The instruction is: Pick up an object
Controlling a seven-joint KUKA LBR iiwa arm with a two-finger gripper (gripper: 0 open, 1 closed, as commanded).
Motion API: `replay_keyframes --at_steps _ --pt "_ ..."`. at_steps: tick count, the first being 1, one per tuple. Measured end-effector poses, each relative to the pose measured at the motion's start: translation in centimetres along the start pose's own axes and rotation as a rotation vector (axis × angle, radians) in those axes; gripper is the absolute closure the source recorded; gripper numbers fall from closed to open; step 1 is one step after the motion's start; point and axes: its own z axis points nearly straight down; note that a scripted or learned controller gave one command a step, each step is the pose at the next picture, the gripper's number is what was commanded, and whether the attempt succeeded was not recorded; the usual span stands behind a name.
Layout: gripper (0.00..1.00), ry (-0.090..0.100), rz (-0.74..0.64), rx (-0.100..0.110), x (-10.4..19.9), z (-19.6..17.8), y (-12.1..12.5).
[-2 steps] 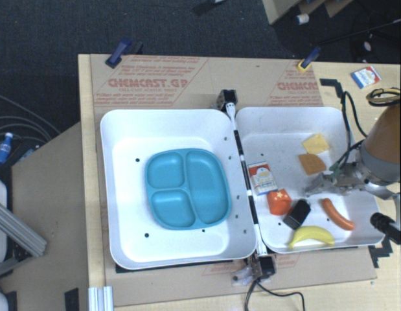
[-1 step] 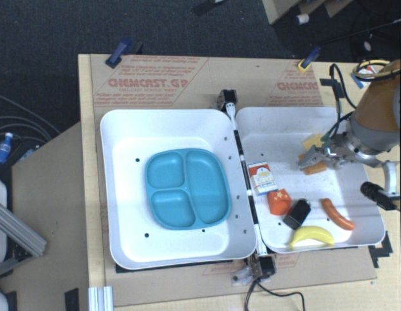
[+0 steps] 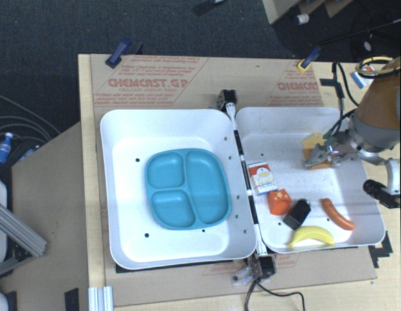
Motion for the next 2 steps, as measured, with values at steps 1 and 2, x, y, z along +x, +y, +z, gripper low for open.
replay_keyframes --at_steps 1,2 --pt "1.0 0.001 0.0 0.0 7.6 -15.3 -1.3" --pt "1.0 0.002 0.0 0.005 13.8 -17.6 -8.9"
